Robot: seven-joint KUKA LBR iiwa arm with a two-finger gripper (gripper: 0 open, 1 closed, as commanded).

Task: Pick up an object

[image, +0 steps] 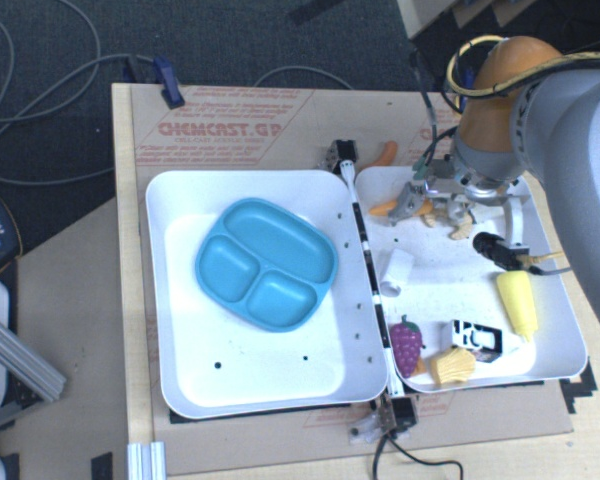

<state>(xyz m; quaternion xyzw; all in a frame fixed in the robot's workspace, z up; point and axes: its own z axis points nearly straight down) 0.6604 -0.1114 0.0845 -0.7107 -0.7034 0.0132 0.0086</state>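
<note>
Grey arm [570, 118] with a rounded orange band [500, 88], yellow and black cables looped beside that band, metallic gripper [435, 208] below.

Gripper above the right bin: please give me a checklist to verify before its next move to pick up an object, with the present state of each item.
1. Gripper is over the right bin, near its far edge: ok.
2. An object lies close below it, the orange carrot: ok.
3. Object held between the fingers: cannot tell.
4. Other targets lie apart and reachable, yellow corn, purple grapes: ok.
5. Blue divided plate sits in the left bin, away from the arm: ok.
</note>
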